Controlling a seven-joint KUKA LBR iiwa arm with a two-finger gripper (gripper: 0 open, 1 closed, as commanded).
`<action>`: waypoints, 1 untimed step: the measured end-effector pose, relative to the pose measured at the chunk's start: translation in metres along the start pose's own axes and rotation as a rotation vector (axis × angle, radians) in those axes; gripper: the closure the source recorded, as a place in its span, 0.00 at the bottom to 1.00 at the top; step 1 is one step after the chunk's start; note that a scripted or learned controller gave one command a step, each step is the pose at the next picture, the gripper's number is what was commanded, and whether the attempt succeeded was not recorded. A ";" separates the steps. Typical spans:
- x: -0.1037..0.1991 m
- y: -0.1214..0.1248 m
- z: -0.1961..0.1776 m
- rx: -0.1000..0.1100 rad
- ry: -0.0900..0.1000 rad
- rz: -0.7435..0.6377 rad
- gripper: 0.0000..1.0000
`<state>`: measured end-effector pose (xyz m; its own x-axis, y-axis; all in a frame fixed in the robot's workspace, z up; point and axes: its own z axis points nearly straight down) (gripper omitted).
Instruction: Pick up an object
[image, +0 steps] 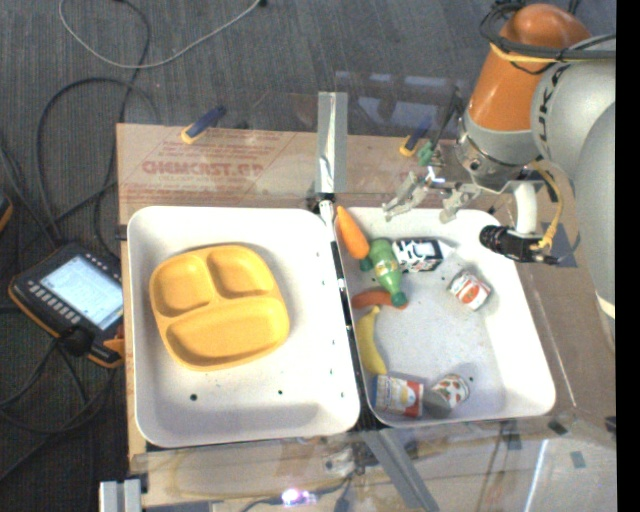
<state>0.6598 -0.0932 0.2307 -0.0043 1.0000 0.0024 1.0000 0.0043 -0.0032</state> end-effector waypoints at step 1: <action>-0.059 -0.013 0.108 -0.033 -0.011 0.052 0.00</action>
<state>0.6471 -0.1516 0.1223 0.0481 0.9988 -0.0074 0.9984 -0.0479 0.0299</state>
